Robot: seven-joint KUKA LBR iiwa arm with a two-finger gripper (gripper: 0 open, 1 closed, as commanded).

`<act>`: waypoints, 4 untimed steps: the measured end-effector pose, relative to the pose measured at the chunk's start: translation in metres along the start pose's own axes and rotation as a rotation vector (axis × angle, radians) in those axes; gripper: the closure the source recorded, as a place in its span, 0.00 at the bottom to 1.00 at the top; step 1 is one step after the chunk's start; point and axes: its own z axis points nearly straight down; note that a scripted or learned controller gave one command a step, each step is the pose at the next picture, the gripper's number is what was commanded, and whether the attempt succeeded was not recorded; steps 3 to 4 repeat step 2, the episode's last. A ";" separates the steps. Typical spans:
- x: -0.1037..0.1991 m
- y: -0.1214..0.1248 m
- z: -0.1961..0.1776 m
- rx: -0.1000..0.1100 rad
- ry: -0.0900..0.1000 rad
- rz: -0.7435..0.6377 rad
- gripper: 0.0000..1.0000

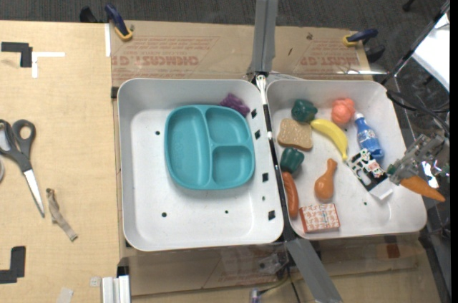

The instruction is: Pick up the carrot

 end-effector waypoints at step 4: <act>-0.066 0.096 -0.033 0.002 0.000 0.491 1.00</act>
